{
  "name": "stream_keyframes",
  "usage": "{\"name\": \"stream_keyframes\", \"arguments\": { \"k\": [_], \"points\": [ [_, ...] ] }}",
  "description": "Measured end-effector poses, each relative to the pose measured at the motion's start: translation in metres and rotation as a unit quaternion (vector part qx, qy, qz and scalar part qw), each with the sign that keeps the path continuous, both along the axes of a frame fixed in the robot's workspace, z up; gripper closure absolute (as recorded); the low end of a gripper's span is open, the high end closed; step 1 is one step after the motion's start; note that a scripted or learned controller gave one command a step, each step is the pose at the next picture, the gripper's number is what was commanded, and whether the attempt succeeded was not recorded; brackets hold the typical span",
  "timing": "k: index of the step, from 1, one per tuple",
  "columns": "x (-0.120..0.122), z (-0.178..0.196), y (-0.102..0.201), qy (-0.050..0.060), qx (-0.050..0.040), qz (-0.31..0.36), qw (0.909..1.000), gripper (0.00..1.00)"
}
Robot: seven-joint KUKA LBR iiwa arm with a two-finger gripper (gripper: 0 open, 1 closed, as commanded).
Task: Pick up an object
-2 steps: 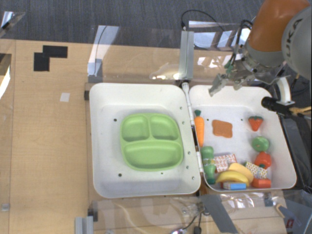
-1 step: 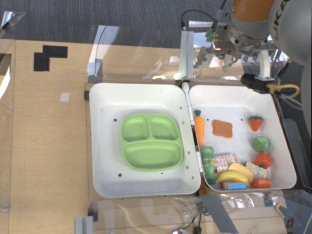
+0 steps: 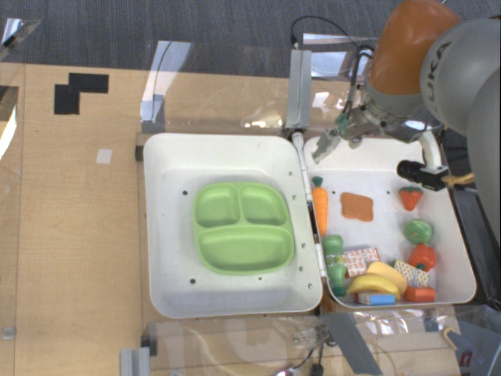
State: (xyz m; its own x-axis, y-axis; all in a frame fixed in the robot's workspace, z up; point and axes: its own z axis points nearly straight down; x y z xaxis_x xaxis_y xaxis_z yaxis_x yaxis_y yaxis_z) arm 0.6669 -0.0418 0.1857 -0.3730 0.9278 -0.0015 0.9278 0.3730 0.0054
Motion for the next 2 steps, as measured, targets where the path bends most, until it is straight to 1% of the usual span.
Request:
{"name": "stream_keyframes", "arguments": {
  "k": [1, 2],
  "points": [
    [-0.063, 0.000, 0.008, 0.000, 0.0000, 0.003, 1.0000, 0.00],
    [-0.093, 0.000, -0.037, 0.000, -0.0002, -0.010, 0.9999, 0.00]
  ]
}}
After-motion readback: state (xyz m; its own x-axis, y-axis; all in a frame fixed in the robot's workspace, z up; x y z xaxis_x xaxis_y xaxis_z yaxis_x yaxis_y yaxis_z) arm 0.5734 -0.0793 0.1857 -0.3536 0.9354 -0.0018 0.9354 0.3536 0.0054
